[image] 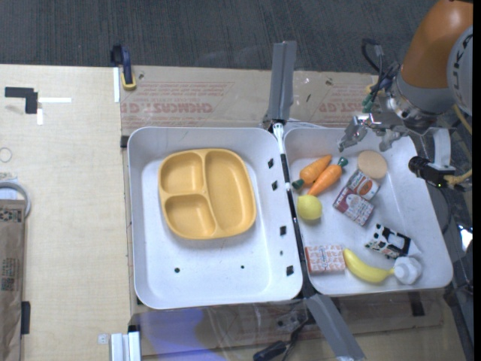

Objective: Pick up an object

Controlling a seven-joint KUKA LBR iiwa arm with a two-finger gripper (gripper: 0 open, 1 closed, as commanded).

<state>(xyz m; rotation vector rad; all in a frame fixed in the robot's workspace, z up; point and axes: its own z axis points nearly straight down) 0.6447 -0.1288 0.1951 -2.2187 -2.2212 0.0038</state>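
We see the grey pincer (359, 128) spread wide, holding nothing, over the right white bin's (432, 224) far edge, near two orange carrots (321, 174)

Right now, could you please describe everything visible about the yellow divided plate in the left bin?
The yellow divided plastic plate is a rounded rectangle with three compartments: two smaller ones on the left, one long one on the right. It looks smooth and matte, lies flat and slightly rotated on the floor of the left white bin, with nothing in it.

left bin (143, 224) — divided plate (207, 194) inside | right bin (436, 232) — carrots (322, 174) behind lemon (309, 207), banana (366, 268) in front
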